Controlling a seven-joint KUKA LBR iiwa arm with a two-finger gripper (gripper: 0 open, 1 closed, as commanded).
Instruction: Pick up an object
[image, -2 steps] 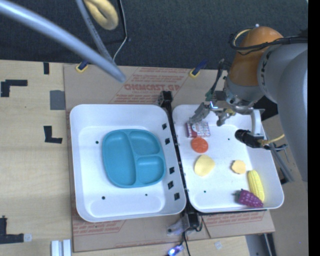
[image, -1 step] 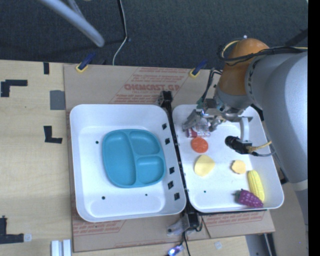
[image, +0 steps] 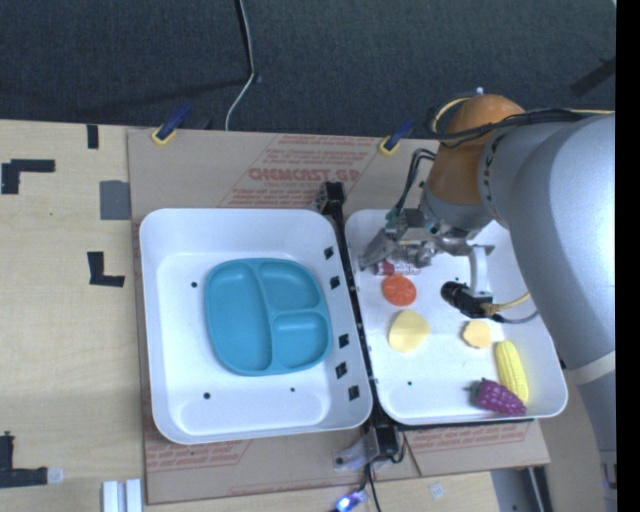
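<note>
- The pale wooden desk carries a brown cardboard sheet, and two shallow white plastic bins sit on it side by side, their inner rims touching along a line of black clips.
- The claw hangs low over the far left corner of the right bin, close to the shared rim, so there is little room on that side and open bin floor nearer the camera.
- I cannot tell whether the claw is released or clenched.
- Just in front of the claw lies a round red-orange toy; further towards the camera is a pale yellow rounded toy.
- To the claw's right and nearer the camera lie a small yellow piece, a yellow toy corn cob and a purple toy grape bunch.
- Left of the claw, the left bin holds a turquoise divided plastic plate.
</note>
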